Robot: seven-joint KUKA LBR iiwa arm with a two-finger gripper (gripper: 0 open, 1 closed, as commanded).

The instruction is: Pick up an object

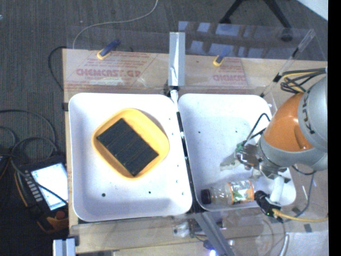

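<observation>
On the surface sit two white bins; the right bin [213,116] holds a clear bottle [230,192] lying against its near wall. The jaws [250,161] hang just above it, their state impossible to tell. The round bottle could roll or slip away.

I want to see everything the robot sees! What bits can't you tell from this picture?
- Hand: under the arm's orange band in the camera view; open or shut, cannot tell.
- Bottle: label too small to read.
- Right bin: its right side is covered by the arm.
</observation>
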